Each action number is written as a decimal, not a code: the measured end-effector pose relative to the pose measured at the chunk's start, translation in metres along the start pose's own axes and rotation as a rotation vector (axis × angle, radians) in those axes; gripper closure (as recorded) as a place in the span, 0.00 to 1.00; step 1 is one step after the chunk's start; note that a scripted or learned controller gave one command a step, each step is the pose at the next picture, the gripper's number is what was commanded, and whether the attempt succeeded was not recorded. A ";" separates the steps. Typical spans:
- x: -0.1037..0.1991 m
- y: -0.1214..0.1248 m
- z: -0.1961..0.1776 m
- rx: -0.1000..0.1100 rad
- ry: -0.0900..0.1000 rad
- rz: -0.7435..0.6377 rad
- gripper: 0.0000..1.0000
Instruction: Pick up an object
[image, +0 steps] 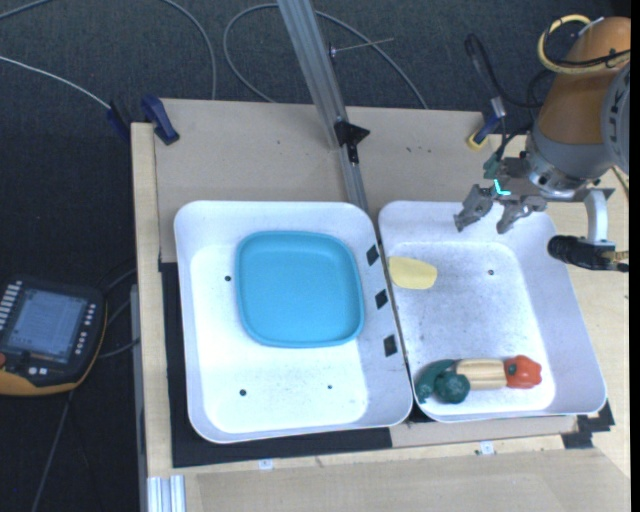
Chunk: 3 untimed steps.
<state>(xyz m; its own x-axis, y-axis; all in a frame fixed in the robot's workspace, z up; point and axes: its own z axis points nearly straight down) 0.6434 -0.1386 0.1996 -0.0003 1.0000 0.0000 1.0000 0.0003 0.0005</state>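
The two-finger gripper (487, 218) hangs over the far rim of the right-hand shallow white bin (560, 330), its dark fingers spread apart with nothing between them. Directly below the fingertips the bin's speckled floor lies bare, and that open stretch runs toward the camera through the middle of the bin.

Left of the gripper and a little nearer the camera, a pale yellow flat piece (412, 272) rests against the bin's left wall, apart from the fingers. Well away from the gripper, along the bin's near wall, lie a dark green rounded object (443, 384), a tan wooden cylinder (482, 373) and a red rounded object (523, 372), set in a row and touching one another.

Farther left, past the divide where the two bins meet, the left-hand white bin (205, 330) holds a light blue square plastic plate (299, 288) lying flat.

The grey arm with its orange band (585, 75) comes in from the right, wrist pointed down and leftward toward the gripper.
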 end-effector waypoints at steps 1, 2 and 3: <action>0.000 0.000 0.000 0.000 0.000 0.000 0.00; -0.007 0.003 0.058 0.004 0.000 0.000 0.00; -0.007 0.002 0.106 0.004 0.001 0.000 0.00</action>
<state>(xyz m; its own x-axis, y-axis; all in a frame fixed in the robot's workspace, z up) 0.6453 -0.1454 0.0931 -0.0002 1.0000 0.0007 1.0000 0.0002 -0.0039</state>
